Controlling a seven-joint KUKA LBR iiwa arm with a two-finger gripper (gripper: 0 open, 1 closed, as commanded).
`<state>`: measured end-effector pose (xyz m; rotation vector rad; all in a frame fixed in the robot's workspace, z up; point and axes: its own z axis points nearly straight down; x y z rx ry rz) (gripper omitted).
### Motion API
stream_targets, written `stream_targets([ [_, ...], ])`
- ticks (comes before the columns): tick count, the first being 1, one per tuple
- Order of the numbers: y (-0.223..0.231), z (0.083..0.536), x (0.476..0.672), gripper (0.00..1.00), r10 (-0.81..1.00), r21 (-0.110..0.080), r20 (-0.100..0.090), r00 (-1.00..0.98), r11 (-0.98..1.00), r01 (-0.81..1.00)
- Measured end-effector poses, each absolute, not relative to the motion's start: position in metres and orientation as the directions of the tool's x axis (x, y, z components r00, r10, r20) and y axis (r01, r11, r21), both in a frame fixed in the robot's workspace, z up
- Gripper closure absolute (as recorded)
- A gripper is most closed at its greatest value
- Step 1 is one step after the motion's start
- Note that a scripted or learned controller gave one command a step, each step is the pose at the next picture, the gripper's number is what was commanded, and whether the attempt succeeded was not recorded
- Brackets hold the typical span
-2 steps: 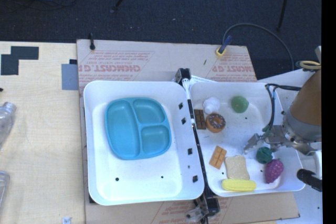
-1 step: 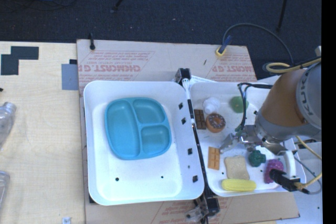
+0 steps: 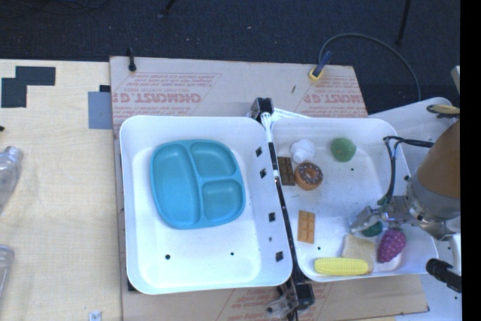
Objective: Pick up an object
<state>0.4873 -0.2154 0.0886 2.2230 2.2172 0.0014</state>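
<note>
The arm's gripper [image 3: 368, 220] hovers low in the right bin [image 3: 373, 129] beside purple grapes [image 3: 391, 244]; its grasp cannot be told. Next: closing on one item.

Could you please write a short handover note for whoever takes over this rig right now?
Gripper: low in the right bin, beside the purple grapes and bread slice; nothing visibly held.
Right bin also has a corn cob, donut, green ball, white piece and orange wafer.
Left bin: blue divided plate.
Done: nothing lifted yet.
Left: grasp and raise one object.
</note>
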Motion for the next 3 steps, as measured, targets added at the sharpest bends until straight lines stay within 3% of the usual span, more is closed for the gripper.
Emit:
stream_targets([
  [1, -0.214, 0.097, 0.488, 1.0, 1.0, -0.002, 0.006, 0.005, -0.005, 1.0],
  [2, -0.147, 0.155, 0.545, 1.0, 1.0, -0.004, 0.002, -0.002, 0.002, 1.0],
  [3, -0.091, 0.209, 0.559, 1.0, 1.0, -0.005, 0.001, -0.001, 0.001, 1.0],
])
